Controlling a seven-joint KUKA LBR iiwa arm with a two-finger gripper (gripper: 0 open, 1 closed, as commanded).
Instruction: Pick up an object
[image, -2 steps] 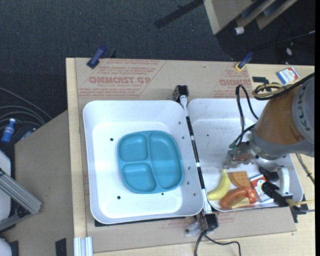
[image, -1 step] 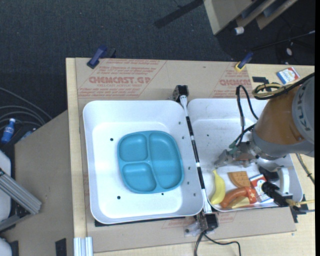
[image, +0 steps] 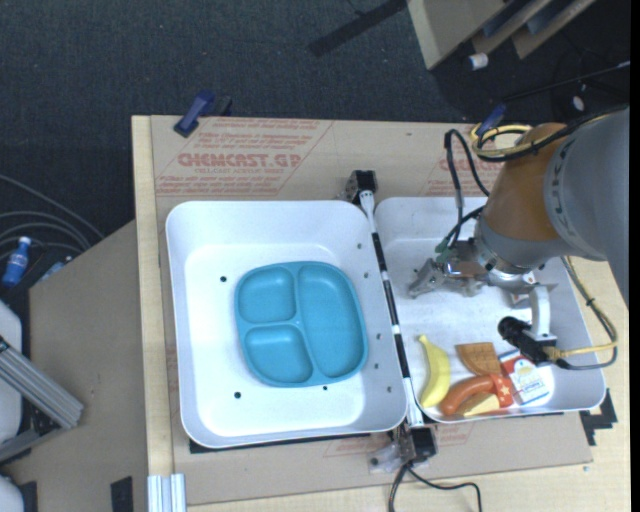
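Gripper (image: 432, 279) sits low in the right bin (image: 420, 225), fingers spread apart, nothing between them. It points toward the bin's left wall, over bare floor. Arm (image: 540, 190) comes in from the right with its orange band above the wrist. Banana (image: 436, 371) lies near the front of the same bin, well apart from the gripper, beside an orange sausage-shaped toy (image: 468, 394), a brown slice (image: 478, 355) and a small carton (image: 527, 385). Banana looks like light, stiff, smooth plastic; likely best pinched across its middle. Blue divided plate (image: 300, 322) sits in the left bin (image: 200, 300).
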